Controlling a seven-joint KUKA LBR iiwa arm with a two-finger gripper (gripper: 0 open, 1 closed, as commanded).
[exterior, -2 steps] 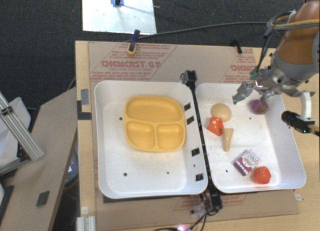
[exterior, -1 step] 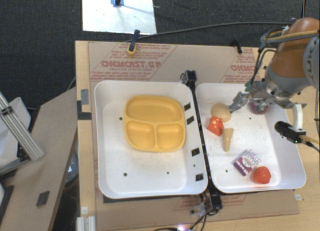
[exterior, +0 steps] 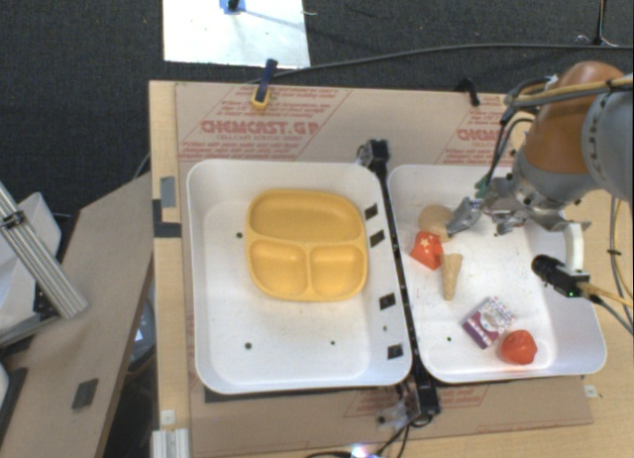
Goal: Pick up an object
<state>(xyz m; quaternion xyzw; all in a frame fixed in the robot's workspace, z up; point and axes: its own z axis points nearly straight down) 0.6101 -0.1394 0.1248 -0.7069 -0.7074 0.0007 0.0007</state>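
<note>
Fingers [exterior: 482, 214] spread open, empty, above beige lump [exterior: 434, 218] beside red block [exterior: 426, 249] and cone [exterior: 452, 275].

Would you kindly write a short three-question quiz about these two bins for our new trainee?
1. True or false: the yellow tray lies in the left bin.
2. Which thing lies nearest the right bin's front edge: A) red block B) cone C) red ball?
3. Fill in: the purple packet lies just to the ___ of the red ball.

Key: 1 true; 2 C; 3 left. The gripper hangs over the right bin, near a tan lump.
</note>
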